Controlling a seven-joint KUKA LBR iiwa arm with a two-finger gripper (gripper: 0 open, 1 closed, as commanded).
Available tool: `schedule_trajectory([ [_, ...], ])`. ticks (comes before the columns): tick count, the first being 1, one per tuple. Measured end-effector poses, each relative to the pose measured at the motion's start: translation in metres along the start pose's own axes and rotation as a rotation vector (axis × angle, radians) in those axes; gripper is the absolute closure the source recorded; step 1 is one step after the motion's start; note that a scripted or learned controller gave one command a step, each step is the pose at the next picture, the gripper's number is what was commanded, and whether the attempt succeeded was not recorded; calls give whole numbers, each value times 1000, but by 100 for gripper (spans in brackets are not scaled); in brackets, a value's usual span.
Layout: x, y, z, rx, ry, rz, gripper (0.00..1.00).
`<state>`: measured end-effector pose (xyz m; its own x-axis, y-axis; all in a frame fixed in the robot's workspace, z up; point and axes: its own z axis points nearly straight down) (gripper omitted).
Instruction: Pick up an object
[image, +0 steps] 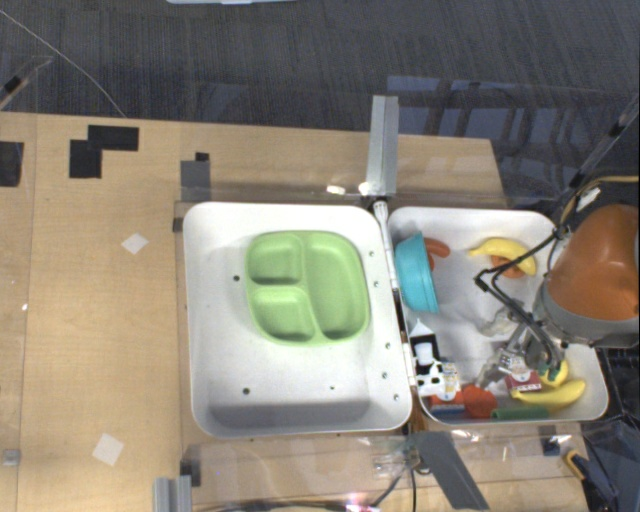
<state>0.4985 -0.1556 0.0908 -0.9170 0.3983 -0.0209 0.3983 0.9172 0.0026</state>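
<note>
Wooden bench bears two white bins; left bin holds green divided tray. Arm hangs low over right bin, gripper among clutter beside banana; pincer state cannot be told. Judged: descent to grasp; next, close, lift.

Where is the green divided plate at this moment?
The green divided plate lies in the left bin, near its middle, apart from the blue bowl that leans at the right bin's left wall.
</note>
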Motion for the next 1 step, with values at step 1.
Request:
schedule_trajectory([
  [1, -76, 16, 3, -1, 8, -158, 0],
])
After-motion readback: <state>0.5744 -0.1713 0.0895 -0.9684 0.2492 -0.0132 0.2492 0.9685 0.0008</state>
